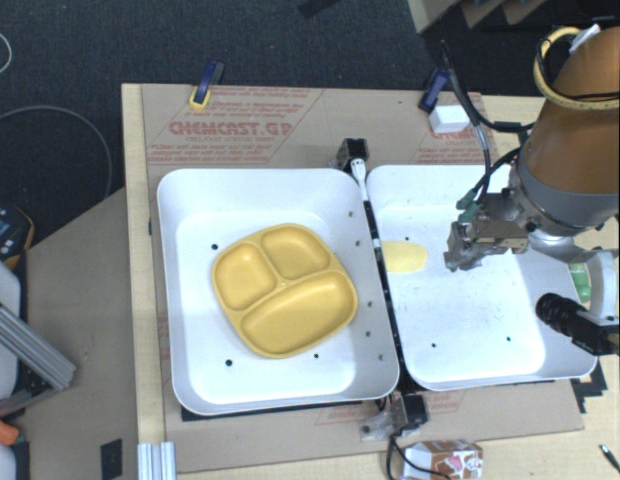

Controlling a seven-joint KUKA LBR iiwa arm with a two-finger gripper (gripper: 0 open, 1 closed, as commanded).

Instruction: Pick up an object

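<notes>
A small pale yellow object [403, 257] lies flat in the right bin [470, 353], close to its left wall. My gripper [462, 256] hangs over the right bin just to the right of that object, a short gap apart from it. Nothing shows between the gripper and the bin floor. A yellow divided plate [283, 289] with three compartments rests in the middle of the left bin [190, 268].
A green and white thing [582, 282] peeks out at the right bin's right edge, partly hidden by my arm. A white block [449, 119] and clamps sit on the cardboard behind the bins. The ridge between the bins runs just left of the pale object.
</notes>
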